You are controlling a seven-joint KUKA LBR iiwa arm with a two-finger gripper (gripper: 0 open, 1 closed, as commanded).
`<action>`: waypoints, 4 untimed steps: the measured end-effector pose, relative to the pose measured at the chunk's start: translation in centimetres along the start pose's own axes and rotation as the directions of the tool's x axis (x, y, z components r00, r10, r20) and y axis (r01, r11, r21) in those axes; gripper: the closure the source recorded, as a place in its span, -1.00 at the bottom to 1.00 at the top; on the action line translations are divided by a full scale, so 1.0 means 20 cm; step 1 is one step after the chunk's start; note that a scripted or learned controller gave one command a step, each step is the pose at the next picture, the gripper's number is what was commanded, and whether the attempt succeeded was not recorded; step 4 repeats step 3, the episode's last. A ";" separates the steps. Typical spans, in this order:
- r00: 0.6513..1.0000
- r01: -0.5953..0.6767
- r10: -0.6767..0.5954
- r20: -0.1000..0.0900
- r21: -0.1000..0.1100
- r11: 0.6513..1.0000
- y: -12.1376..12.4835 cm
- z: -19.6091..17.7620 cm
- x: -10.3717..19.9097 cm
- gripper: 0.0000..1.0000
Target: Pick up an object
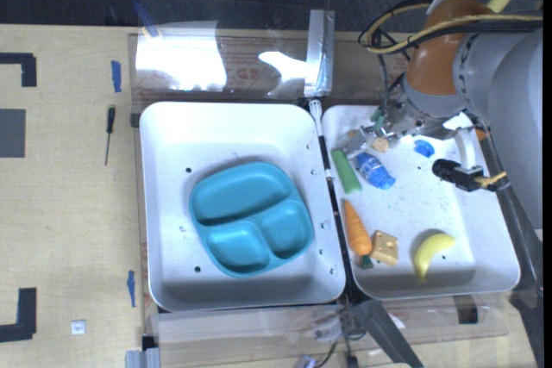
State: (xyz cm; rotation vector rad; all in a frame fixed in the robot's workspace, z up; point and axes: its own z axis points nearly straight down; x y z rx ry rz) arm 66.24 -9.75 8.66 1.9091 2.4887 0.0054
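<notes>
Blue and crumpled, a small wrapper [376, 171] is seen in the right bin [483, 271], at ten o'clock from that bin's middle, beside a green stick [347, 171]. The claw [382, 130] is poised just at twelve o'clock from it; its state cannot be told. A carrot [357, 229], cracker [385, 248] and banana [430, 252] are found towards six o'clock. A blue divided tray [250, 217] is held by the left bin [164, 142].

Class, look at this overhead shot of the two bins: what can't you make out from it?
- Gripper: its fingers blur into the clutter below, so their state is unclear.
- Small blue item: too blurred to identify.
- Right bin: its far right corner is covered by the arm.
</notes>
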 end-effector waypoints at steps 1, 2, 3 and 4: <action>1.000 0.001 -0.001 -0.006 0.016 1.000 -0.02 -0.05 0.00 1.00; 0.997 -0.071 0.071 0.003 -0.003 0.997 -0.06 -0.46 -0.05 1.00; 1.000 -0.020 0.020 -0.001 -0.004 1.000 0.11 -0.73 0.26 1.00; 1.000 -0.020 0.020 -0.001 -0.004 1.000 0.11 -0.73 0.26 1.00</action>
